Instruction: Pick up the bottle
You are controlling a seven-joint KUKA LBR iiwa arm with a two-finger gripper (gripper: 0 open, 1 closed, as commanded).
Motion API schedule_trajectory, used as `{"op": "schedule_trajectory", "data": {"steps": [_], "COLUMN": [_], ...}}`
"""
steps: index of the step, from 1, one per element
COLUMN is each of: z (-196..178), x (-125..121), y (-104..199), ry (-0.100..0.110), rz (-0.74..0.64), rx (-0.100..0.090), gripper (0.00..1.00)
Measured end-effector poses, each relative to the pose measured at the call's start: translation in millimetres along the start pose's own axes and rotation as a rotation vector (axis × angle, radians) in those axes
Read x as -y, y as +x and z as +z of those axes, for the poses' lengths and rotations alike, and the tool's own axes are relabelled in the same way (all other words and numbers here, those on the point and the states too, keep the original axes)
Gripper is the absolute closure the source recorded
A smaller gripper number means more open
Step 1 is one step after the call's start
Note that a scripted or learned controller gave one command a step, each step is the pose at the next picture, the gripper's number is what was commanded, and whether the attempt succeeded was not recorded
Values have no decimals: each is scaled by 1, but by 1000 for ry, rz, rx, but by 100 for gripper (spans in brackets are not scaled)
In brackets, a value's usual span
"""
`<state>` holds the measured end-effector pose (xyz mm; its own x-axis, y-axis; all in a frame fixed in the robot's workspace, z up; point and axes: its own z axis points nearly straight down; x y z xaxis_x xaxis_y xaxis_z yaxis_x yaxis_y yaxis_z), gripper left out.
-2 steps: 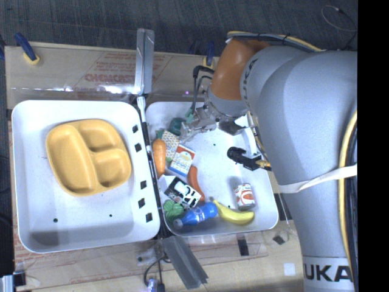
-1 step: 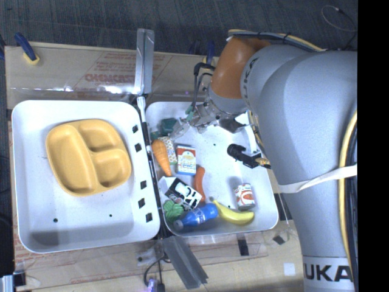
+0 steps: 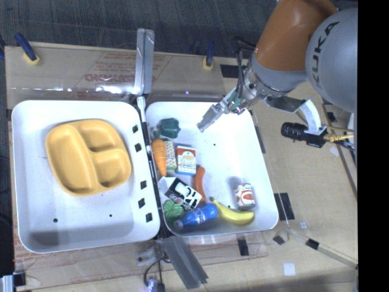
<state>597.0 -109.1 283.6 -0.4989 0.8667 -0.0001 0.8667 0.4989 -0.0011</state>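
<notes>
The bottle (image 3: 199,216) is blue and lies on its side in the right bin (image 3: 258,163), low down by the front wall. It is squeezed in with other things. A banana (image 3: 233,214) touches its right end, a green thing (image 3: 173,210) sits at its left end, and a black and white box (image 3: 184,193) lies just above it. That crowd leaves little room for fingers to slip around it.

The gripper (image 3: 205,121) hangs over the top part of the same bin, well apart from the bottle. It holds nothing, and it is too blurry to tell whether its fingers are apart or together.

The middle of the right bin is bare white floor, so the arm likely has open room to come down and forward. A small can (image 3: 244,196) stands near the banana. The left bin (image 3: 24,181) holds a yellow tray (image 3: 89,156), out of the way
</notes>
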Motion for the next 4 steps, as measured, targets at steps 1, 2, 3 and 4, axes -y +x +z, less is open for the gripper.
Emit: {"op": "schedule_trajectory", "data": {"steps": [1,2,3,4], "z": [11,71,103,179], "x": [-54,0,59,103], "y": [3,12,33,41], "ry": [1,2,1,-7], "rz": [30,-351,-615,-735], "rx": [-1,-2,-3,7], "gripper": [0,0,0,0]}}
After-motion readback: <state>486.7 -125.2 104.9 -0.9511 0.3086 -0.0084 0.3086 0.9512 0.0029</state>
